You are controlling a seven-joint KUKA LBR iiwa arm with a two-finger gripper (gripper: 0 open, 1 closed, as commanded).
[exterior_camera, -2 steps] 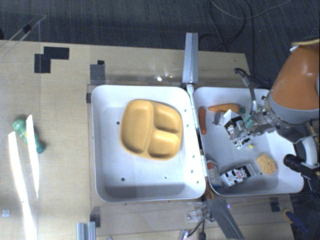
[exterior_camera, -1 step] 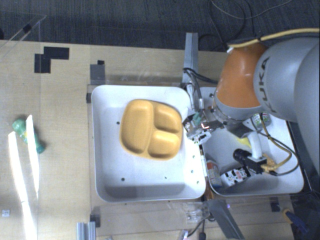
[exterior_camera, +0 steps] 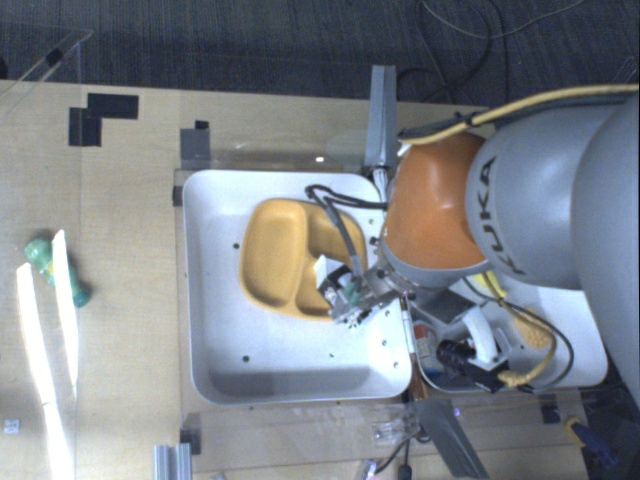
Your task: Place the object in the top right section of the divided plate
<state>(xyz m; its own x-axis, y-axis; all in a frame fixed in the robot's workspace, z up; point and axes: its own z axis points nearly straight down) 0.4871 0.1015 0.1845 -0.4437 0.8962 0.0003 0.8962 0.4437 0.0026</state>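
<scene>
gripper (exterior_camera: 345, 298) sits over the yellow divided plate (exterior_camera: 275, 253) (jaws' state: cannot tell); a misaligned release could miss the section.

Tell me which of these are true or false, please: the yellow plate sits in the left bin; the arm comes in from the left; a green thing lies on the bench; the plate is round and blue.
1. The yellow plate sits in the left bin. True.
2. The arm comes in from the left. False: it reaches in from the right.
3. A green thing lies on the bench outside the bins. True.
4. The plate is round and blue. False: it is yellow, with rounded corners and divided sections.
</scene>
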